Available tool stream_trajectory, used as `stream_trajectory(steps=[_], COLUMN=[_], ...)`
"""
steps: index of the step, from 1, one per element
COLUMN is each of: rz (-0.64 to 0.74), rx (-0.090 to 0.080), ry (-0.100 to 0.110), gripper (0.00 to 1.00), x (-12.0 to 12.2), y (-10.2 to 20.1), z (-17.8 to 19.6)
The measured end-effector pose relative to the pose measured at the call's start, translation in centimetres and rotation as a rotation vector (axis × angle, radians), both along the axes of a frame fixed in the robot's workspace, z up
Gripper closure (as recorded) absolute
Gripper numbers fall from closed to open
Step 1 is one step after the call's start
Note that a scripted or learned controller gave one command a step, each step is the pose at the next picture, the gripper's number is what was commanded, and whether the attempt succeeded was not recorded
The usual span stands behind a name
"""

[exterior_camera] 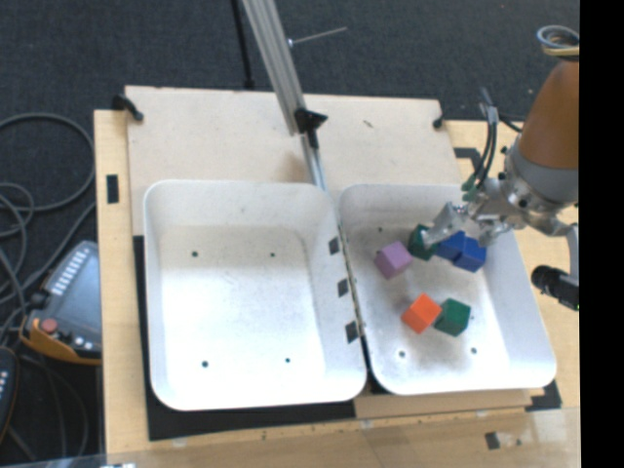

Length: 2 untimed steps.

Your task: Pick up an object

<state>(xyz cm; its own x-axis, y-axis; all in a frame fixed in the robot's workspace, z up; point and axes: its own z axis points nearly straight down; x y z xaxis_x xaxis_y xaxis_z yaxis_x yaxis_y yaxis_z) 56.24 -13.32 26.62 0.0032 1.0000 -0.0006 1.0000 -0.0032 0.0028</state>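
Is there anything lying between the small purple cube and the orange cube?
No. In the camera view, only bare white bin floor separates the purple cube from the orange cube.

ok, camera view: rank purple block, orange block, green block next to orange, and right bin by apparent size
1. right bin, by far the largest
2. purple block, orange block and green block look about alike; not ranking them.

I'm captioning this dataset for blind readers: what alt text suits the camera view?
A robot gripper reaches from the right into the right bin, down by a blue block, with purple, orange and green blocks nearby.
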Motion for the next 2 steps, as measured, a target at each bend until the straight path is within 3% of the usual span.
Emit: stream_trajectory(steps=[1, 2], rz=[0.002, -0.003], rx=[0.002, 0.000], ry=[0.011, -0.002], gripper=[0.00, 1.00], x=[-1.8, -1.5], y=[2.7, 2.5], z=[-14.5, -13.0])
